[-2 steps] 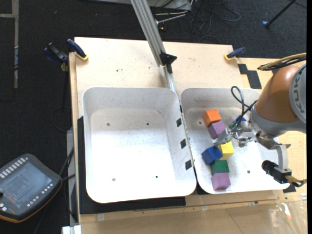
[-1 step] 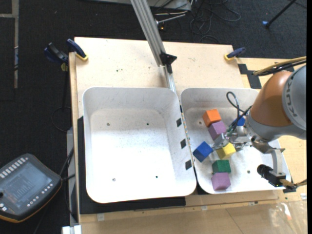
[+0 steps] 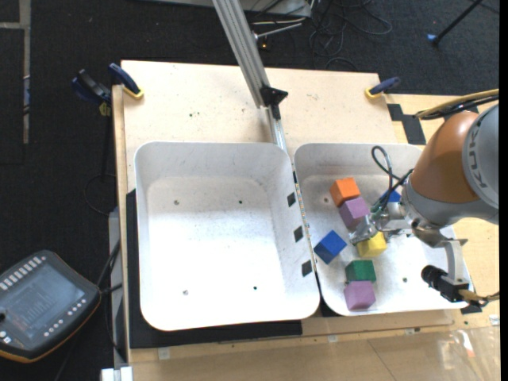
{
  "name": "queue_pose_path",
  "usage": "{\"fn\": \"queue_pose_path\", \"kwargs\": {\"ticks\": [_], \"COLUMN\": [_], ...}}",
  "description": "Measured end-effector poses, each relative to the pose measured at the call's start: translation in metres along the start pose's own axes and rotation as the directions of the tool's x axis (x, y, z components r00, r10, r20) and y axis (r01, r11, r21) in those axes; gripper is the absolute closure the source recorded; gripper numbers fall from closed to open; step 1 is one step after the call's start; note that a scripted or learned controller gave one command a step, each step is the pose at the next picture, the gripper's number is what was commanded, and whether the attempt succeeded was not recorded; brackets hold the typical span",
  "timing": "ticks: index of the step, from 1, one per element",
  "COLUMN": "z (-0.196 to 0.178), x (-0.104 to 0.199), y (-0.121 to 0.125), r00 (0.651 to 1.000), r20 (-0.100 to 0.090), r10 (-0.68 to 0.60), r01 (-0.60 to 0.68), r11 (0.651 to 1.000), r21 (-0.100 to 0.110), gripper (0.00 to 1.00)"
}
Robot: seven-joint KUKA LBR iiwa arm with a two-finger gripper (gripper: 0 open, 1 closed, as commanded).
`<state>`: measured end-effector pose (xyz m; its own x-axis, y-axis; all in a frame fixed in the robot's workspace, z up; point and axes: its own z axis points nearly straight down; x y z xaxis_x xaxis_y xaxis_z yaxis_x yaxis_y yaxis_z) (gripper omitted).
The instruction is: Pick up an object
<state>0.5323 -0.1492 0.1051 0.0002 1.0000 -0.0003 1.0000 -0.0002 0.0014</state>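
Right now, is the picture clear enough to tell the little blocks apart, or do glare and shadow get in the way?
In the camera view the lighting is even and soft, with no strong glare on the right bin. The orange block, blue block and green block read clearly. The image is slightly grainy, so the gripper over the yellow block blurs into clutter.

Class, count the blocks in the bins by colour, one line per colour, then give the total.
Orange block: 1
Purple blocks: 2
Blue block: 1
Yellow block: 1
Green block: 1
Total: 6
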Motion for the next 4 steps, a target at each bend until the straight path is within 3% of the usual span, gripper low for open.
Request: {"fn": "queue_pose_path", "kwargs": {"ticks": [3,4], "z": [-0.144,-0.131], "x": [-0.004,0.052], "y": [-0.005,0.009], "r00": [1.0,1.0], "r20": [0.002,-0.002], "r10": [-0.003,-0.008], "r01": [0.003,0.008], "r11": [1.0,1.0], "r21": [-0.004,0.002], "gripper": [1.0,1.0]}}
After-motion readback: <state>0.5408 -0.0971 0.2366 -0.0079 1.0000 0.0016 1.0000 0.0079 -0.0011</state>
